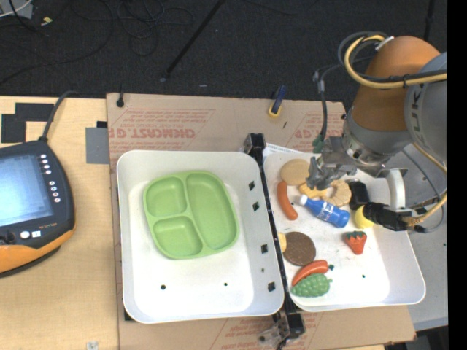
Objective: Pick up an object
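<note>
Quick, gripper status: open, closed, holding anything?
Gripper: cannot be told. It sits low in the right bin, over the tan food pieces beside the blue bottle; no object is visibly held.

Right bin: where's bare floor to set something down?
Right bin: bare at the near right corner, beyond the strawberry and broccoli. Crowded under the gripper: bottle, sausage, cookie.

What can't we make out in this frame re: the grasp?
- Gripper, camera view: fingertips too small and lost in clutter; no grasp visible.
- Tan pieces beneath it: partly covered by the gripper, identity unclear.
- Yellow object: partly hidden by black hardware.
</note>
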Robot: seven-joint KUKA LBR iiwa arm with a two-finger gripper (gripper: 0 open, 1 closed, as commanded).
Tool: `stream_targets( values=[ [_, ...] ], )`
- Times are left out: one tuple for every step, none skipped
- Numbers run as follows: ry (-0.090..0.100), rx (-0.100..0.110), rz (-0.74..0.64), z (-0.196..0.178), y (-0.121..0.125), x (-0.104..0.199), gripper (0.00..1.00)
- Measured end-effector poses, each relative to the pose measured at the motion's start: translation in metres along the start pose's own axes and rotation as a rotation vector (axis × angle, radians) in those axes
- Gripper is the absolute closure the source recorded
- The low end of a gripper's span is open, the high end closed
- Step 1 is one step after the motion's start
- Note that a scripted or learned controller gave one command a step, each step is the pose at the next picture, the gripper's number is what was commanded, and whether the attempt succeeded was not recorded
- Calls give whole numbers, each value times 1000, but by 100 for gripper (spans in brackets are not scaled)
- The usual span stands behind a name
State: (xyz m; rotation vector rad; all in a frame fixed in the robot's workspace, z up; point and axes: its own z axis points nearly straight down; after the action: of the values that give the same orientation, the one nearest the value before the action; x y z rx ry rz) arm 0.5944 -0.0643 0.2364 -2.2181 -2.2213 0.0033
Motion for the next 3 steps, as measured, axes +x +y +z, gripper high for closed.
stream_targets(
  values=[
    [0, 2, 2, 7, -8, 3, 100],
    [0, -1, 1, 0, 2, -5, 100],
    [0, 2, 1, 4, -6, -8, 100]
  ],
)
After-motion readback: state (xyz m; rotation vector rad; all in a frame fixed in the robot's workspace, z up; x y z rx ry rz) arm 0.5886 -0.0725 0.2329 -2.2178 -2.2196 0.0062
